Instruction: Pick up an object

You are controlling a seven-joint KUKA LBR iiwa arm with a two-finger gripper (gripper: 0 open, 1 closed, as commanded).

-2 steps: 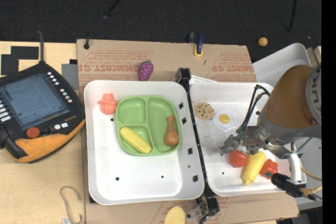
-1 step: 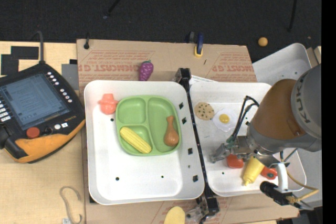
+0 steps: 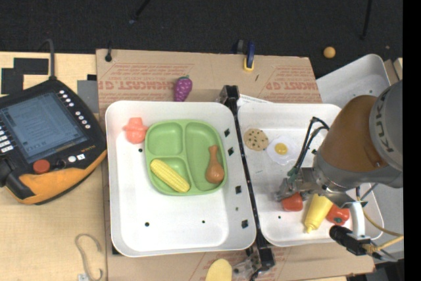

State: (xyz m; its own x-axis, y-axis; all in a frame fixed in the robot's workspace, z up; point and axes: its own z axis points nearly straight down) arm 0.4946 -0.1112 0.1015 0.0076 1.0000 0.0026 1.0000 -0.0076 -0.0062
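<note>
Lying in the right bin (image 3: 263,220), toward its front edge, a red toy piece (image 3: 293,203) sits directly under the gripper (image 3: 289,189), which is low over it; whether the gripper grips it or is released cannot be told from this view. Just beside the red piece, toward the bin's front right corner, a yellow bottle-shaped toy (image 3: 316,211) lies tilted, with another small red-orange piece (image 3: 339,214) touching its far side. Nearer the back edge of the same bin lie a cookie (image 3: 256,139) and, a little to its right, a fried egg toy (image 3: 281,149). The arm (image 3: 358,141), grey with an orange band, covers the bin's right side. In the left bin (image 3: 171,227), a green divided plate (image 3: 172,141) holds a corn cob (image 3: 170,175) in its front compartment and a brown drumstick (image 3: 214,164) in its right compartment. A pink toy (image 3: 134,130) rests by the plate at the bin's back left corner. Behind that bin, a purple grape bunch (image 3: 182,88) lies on the cardboard (image 3: 145,76).
</note>
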